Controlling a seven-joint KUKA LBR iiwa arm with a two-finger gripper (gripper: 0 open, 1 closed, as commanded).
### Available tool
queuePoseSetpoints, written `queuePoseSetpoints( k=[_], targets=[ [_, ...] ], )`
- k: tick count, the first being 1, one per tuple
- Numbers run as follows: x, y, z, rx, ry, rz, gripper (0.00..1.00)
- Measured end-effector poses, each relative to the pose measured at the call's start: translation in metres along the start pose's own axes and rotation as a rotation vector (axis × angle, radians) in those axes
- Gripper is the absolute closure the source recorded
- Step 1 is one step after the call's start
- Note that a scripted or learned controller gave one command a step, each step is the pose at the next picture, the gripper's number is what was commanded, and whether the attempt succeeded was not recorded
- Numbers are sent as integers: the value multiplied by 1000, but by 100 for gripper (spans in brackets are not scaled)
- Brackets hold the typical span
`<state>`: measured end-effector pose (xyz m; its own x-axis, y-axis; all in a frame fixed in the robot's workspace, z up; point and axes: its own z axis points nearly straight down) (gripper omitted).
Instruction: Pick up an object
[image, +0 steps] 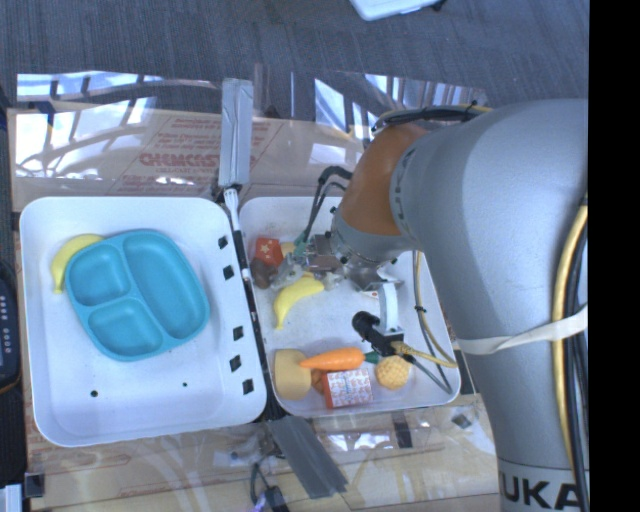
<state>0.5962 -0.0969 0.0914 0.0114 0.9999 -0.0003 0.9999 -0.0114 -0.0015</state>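
My gripper (305, 262) hangs low in the right bin (430, 300), near its back left part, under the orange-banded wrist. Just left of it sits a small red object (266, 250) with a dark piece beside it. A yellow banana (296, 296) lies right below the gripper, close to it. Along the bin's front edge lie an orange carrot (333, 358), a pale yellow cylinder (291, 372), a red and white box (349, 388) and a round yellow fruit (393, 373).
The left bin (60, 400) holds a blue divided plate (137, 293) with a second yellow banana (68, 255) partly tucked under its left edge. A metal divider (236, 140) runs between the bins. The arm's bulk covers the right bin's right side.
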Motion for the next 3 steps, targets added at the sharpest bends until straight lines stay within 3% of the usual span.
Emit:
queuePoseSetpoints(
  k=[1, 2, 3],
  targets=[
    [1, 0, -10, 1, 1, -5, 100],
    [1, 0, -10, 2, 1, -6, 0],
    [-4, 44, 0, 3, 2, -104, 0]
  ],
)
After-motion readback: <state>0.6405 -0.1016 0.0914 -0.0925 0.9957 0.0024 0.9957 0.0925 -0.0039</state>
